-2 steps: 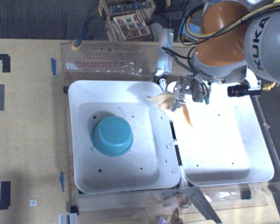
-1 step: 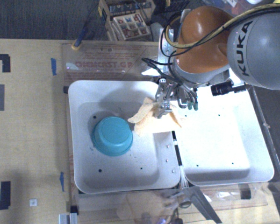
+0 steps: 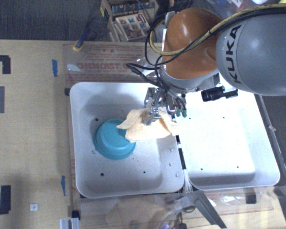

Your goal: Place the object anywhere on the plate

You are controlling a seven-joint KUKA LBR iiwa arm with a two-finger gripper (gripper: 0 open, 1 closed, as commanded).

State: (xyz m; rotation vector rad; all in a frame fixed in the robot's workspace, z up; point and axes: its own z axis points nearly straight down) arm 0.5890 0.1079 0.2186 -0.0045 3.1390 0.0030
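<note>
— Cloth (image 3: 145, 127), that pale yellow rag, is what the job hangs on. Where does it lie?

— In the left bin (image 3: 85, 175), toward its right side. Start at the near edge: the bin floor is bare white, then comes the blue plate (image 3: 113, 140), a round dish sitting left of centre. The cloth's left end drapes over the plate's upper right rim, touching it; the rest trails right across the bin floor toward the divider.

— And the gripper?

— The gripper (image 3: 158, 109) sits just behind the cloth, over its upper middle, coming in from the right. Its fingers look pinched on a raised fold of the fabric, so I judge it to be gripping the cloth.

— Which way does the next move go?

— Left and slightly nearer. The cloth's long axis runs roughly left to right, and the plate lies left of the fingers, so a short carry that way should bring most of the fabric over the dish.

— Beyond that?

— The right bin (image 3: 238, 147), then the orange-banded arm (image 3: 190, 42) at the far side.
</note>
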